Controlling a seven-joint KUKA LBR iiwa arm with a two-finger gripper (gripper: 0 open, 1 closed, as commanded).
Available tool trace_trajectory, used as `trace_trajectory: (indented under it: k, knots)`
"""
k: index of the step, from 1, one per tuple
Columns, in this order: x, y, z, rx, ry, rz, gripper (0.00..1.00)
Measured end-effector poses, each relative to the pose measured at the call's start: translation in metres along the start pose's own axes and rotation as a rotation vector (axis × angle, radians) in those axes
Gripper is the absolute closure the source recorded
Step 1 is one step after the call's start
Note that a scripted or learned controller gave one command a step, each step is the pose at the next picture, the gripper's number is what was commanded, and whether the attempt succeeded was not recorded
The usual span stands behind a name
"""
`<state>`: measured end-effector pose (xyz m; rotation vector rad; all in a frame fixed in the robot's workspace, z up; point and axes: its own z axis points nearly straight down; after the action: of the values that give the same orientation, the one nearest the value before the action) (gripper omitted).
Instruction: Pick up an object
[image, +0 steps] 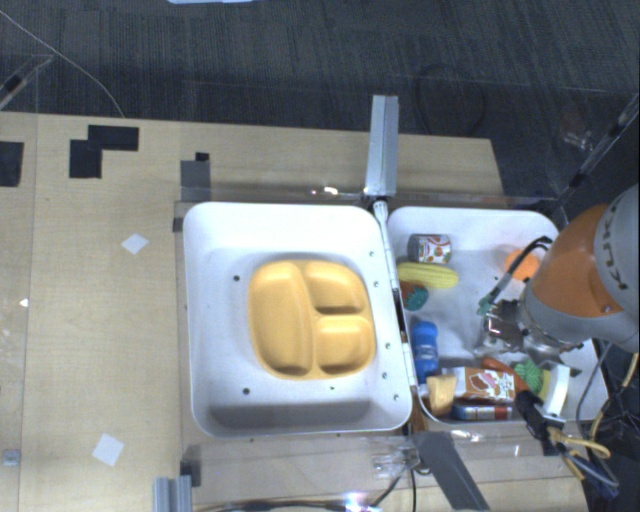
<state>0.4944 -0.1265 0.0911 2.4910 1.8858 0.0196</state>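
Observation:
The right bin (470, 222) holds several small things. A small can (430, 247) stands at its far left, with a yellow corn cob (428, 275) and a green item (413, 297) just below it. A blue bottle (425, 345) lies along the left wall. Near the front lie a yellow wedge (440, 388), a red-brown packet (488, 382) and a dark marker-like stick (485, 410). My gripper (497, 325) hangs over the bin's right half, just above the packet. An orange object (517, 262) peeks out beside the arm, and a green one (529, 376) below it.
The left bin (215, 300) holds a yellow divided plate (308, 318). A metal post (382, 150) stands behind the wall between the two bins. The grey and orange arm (585, 280) covers the right bin's right side.

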Motion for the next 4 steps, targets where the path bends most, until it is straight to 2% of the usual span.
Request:
trace_trajectory:
  k: [1, 2, 3, 4]
  knots:
    - [-0.049, 0.011, 0.001, 0.004, 0.000, -0.060, 1.00]
    - [-0.047, 0.013, -0.011, -0.001, 0.000, -0.066, 1.00]
    - [-0.070, 0.017, 0.002, 0.010, 0.002, 0.319, 1.00]
    - [-0.052, 0.024, -0.007, 0.019, -0.001, 0.258, 1.00]
